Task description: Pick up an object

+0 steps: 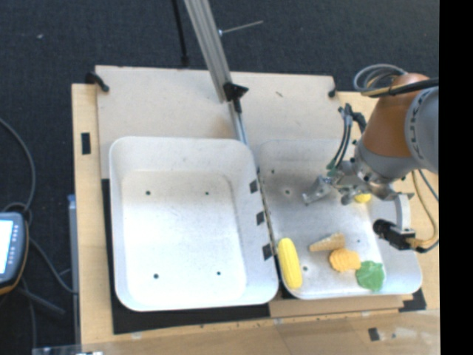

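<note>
My gripper (316,192) hangs over the middle of the right bin (295,161), pointing left, with the grey and orange arm behind it at the right. Nothing shows in it. A small yellow piece (362,197) peeks out just below the wrist. Along the bin's front lie a yellow corn cob (289,262), a tan wedge (327,242), an orange lump (344,259) and a green lump (370,274). All of these lie nearer the front edge than the gripper, apart from it.
The left bin (185,220) sits beside the right one, their rims touching. A slanted metal rail (214,50) rises from the back between the bins. Cables and a black clip (392,231) hang off the arm over the right bin's right side.
</note>
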Motion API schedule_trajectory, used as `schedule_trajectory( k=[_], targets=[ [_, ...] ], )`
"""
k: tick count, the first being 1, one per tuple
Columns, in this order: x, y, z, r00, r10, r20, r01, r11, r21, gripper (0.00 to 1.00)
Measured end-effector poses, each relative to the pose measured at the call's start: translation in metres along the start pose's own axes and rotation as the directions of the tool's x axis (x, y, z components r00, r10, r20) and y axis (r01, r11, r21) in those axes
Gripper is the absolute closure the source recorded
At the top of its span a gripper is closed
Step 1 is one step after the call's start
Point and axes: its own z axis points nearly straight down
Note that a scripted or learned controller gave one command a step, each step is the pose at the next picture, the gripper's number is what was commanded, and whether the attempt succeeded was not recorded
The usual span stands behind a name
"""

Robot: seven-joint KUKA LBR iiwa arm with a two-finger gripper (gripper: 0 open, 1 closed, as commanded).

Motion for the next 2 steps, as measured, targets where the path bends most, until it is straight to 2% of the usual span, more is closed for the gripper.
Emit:
schedule_trajectory(
  k=[1, 2],
  targets=[
    [0.0, 0.002, -0.014, 1.0, 0.003, -0.001, -0.003, 1.0, -0.007, 1.0],
    [-0.011, 0.001, -0.065, 1.0, 0.001, 0.0, -0.001, 1.0, -0.009, 1.0]
  ],
)
